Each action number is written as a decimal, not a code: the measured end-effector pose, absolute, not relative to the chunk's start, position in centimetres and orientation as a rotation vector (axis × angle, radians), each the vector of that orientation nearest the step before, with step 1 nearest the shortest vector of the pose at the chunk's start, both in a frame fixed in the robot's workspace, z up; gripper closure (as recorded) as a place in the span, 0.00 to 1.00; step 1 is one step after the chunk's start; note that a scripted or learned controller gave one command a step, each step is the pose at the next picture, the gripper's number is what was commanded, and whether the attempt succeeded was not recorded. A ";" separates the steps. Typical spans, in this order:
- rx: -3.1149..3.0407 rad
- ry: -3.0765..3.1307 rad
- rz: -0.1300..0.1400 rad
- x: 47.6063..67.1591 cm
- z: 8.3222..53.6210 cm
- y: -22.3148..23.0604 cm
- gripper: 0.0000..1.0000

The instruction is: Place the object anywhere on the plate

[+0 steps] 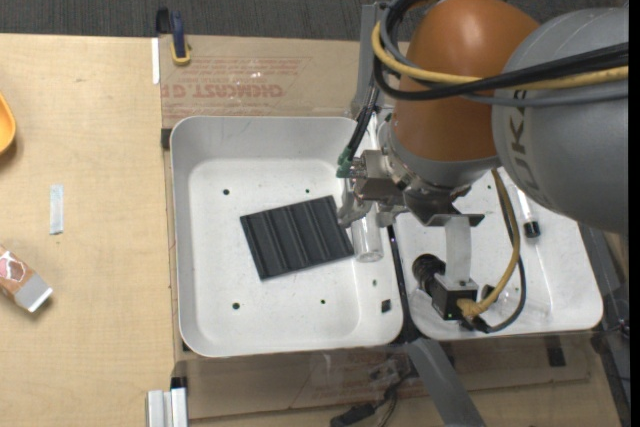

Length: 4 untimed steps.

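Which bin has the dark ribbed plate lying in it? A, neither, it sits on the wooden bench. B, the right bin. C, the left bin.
C: the dark ribbed plate lies flat on the floor of the left bin, just left of the gripper.

**What the view kept back**

The arm [540,105], bulking over the right of the frame and cut off by the right edge, covered most of the right bin [560,300], so its contents could not be read. The hand [365,230] sat at the centre, below the orange band [465,75]; its fingers were too small and cluttered to judge. The dark ridged plate [295,237] had its right end tucked behind the hand. At the left edge, an orange object [5,125] and a small packet [20,280] were both cropped. The surface [80,335] ran off the left and bottom.
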State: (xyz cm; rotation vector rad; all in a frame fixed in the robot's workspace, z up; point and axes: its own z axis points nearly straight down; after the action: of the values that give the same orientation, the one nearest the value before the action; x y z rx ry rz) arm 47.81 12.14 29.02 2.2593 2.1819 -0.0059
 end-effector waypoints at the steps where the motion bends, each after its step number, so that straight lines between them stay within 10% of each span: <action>1: 2.214 2.231 -0.011 49.4 25.6 17.1 1.00; 2: 2.347 2.089 -0.010 53.6 21.8 14.7 1.00; 3: 2.208 2.237 -0.011 47.7 20.1 21.2 1.00; 4: 2.209 2.236 -0.010 47.7 20.1 21.2 0.00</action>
State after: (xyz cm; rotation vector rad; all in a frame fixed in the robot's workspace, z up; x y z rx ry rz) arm 47.73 21.23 20.10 2.2088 2.2357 -0.0101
